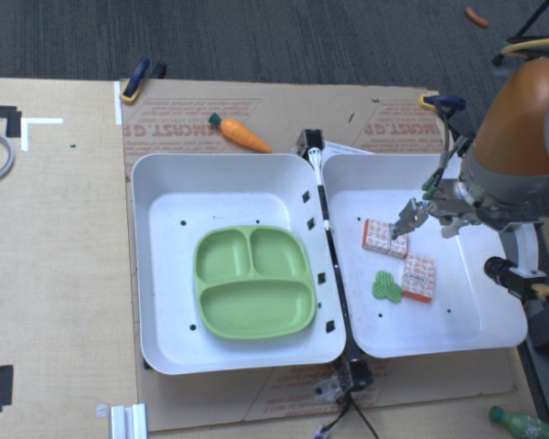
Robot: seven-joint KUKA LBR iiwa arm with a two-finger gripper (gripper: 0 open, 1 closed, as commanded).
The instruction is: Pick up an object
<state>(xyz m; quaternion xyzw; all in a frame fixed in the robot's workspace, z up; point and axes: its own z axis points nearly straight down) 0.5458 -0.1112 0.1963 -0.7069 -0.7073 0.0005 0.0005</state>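
In the right bin (pixel 457 323) lie two small orange-and-white patterned boxes, one (pixel 383 238) near the middle and another (pixel 419 278) just below and right of it. A small green toy (pixel 386 287) rests beside the lower box. My gripper (pixel 410 219) hangs over the right bin, its tips just above and right of the upper box. Its fingers look slightly apart, with nothing between them.
The left bin (pixel 160 245) holds a green divided plate (pixel 253 282). A toy carrot (pixel 241 133) lies on the cardboard behind the bins. Clamps sit at the cardboard corners (pixel 135 79). The arm's grey and orange body (pixel 522 135) looms over the right bin's right side.
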